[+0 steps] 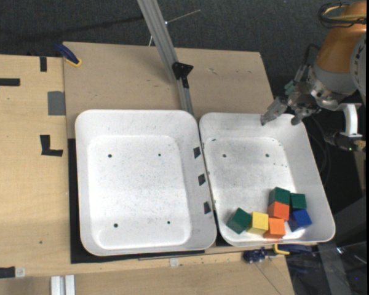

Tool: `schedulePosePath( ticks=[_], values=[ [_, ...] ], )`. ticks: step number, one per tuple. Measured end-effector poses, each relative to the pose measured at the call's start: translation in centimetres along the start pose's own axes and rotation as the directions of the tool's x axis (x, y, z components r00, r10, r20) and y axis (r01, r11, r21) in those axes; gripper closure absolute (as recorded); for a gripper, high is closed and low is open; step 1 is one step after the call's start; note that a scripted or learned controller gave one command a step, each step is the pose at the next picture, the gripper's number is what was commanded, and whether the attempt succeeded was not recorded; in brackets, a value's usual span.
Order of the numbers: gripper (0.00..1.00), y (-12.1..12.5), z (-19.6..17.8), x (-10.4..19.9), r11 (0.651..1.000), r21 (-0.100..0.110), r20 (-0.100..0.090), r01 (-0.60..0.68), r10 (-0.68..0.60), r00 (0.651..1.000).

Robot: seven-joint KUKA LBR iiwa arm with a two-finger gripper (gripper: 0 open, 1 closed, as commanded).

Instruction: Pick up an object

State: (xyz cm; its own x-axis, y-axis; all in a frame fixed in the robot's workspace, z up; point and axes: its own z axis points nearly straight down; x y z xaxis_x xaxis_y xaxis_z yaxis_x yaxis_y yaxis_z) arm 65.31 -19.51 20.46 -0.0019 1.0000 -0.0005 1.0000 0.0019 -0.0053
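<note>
The arm (pixel 339 54) comes in from the right, grey with its orange band up high, and the gripper (pixel 281 114) hangs over the top right corner of the right bin (pixel 246 134), just about at the rim. The jaws look spread apart, one dark finger angled down to the left over the bin's edge and the other further right, and there is nothing between them.

Down at the other end of that same bin sits the cluster of blocks, packed into the lower right corner and well apart from the gripper. A dark green block (pixel 238 220) lies furthest left, tilted on its corner, with a yellow block (pixel 260 220) touching it on the right. Next comes an orange block (pixel 276 227) at the front, and a second orange block (pixel 279 210) just behind it. Two more green blocks (pixel 281 196) stand at the back of the group, side by side, and a blue block (pixel 300 218) closes off the right-hand end, close to the bin wall.

The left bin (pixel 89 128) lies alongside, its speckled floor showing four small dark dots. Both bins rest on the wooden surface (pixel 24 183), and a slanted metal rail (pixel 160 26) crosses the top of the view, ending at a black clamp (pixel 182 70) just above the gap between the bins.
</note>
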Motion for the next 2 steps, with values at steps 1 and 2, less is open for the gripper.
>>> schedulePosePath(
  ticks=[1, 2],
  values=[
    [0.0, 0.4, 4.5, 0.0, 1.0, 0.0, 0.0, 0.0, 0.0, 1.0],
    [0.0, 0.6, 8.9, 0.1, 1.0, 0.0, 0.0, 0.001, -0.001, 1.0]
  ],
)
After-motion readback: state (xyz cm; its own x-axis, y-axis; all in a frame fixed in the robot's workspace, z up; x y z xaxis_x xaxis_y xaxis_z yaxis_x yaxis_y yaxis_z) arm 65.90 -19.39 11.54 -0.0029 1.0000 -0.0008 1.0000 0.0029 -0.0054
